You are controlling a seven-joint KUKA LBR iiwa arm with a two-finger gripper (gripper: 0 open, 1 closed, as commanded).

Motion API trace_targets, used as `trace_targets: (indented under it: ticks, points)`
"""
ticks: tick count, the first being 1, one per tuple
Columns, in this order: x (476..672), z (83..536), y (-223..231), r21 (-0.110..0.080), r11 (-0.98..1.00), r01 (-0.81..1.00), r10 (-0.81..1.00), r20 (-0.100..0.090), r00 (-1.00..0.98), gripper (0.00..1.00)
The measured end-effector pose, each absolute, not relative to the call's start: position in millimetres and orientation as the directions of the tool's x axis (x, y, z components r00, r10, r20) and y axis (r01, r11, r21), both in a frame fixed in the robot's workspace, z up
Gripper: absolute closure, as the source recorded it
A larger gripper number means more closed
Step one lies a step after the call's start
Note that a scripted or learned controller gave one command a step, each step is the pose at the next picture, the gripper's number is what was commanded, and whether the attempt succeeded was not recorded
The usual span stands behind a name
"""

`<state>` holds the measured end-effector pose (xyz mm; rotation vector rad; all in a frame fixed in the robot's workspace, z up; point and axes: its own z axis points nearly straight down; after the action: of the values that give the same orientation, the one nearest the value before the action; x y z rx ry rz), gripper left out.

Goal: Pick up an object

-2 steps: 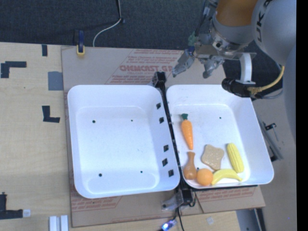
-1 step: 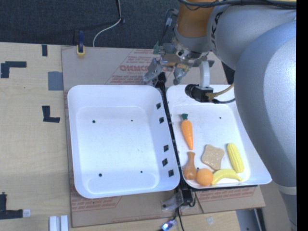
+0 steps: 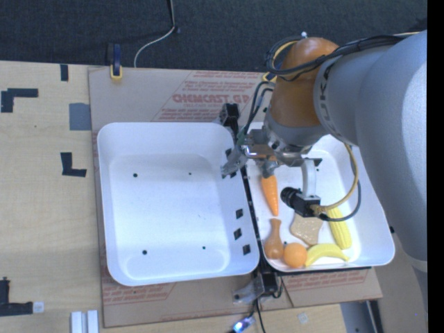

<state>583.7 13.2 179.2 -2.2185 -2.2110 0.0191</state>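
A: Item one, the arm?

B: Grey arm [image 3: 378,96] with its orange band [image 3: 302,82], entering from the right and reaching down over the right bin [image 3: 378,245]. The gripper [image 3: 269,164] sits low near that bin's upper left, just above the carrot's top end. Whether it is wide, narrow or holding anything cannot be told (the wrist body hides it).

A: Item two, contents of the right bin?

B: One carrot [image 3: 270,194], lying lengthwise, point toward the near side. Below it a tan, pear-shaped piece [image 3: 275,240] touching an orange [image 3: 295,255]. Beside these a slice of bread [image 3: 306,228], a banana [image 3: 326,254] along the near wall, and a corn cob [image 3: 339,229] at the right. All lie on the bin floor.

A: Item three?

B: Left bin [image 3: 166,134], white, touching the right bin along a shared edge. Both rest on a cardboard sheet [image 3: 194,97] over the wooden bench [image 3: 41,207].
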Motion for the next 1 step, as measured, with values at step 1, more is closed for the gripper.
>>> trace_targets:
  ticks: [1]
  points:
    - [661.3,353.6,17.9,0.021,0.004,1.0,1.0,-0.001,-0.004,0.0]
